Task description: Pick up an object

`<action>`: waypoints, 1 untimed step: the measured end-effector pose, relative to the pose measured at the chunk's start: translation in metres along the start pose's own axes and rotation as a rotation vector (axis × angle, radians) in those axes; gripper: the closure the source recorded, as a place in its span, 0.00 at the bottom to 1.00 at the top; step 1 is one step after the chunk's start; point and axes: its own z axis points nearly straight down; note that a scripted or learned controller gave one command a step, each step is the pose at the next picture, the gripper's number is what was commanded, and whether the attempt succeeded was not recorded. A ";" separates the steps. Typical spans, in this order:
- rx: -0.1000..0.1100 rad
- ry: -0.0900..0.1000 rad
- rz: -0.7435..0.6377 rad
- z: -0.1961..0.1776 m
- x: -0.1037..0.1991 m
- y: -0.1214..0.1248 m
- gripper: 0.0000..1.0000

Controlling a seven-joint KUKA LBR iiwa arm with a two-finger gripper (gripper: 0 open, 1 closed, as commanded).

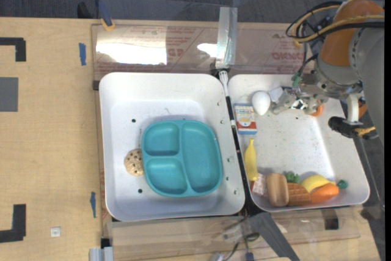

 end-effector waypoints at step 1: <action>0.006 -0.004 -0.001 -0.006 -0.001 -0.002 1.00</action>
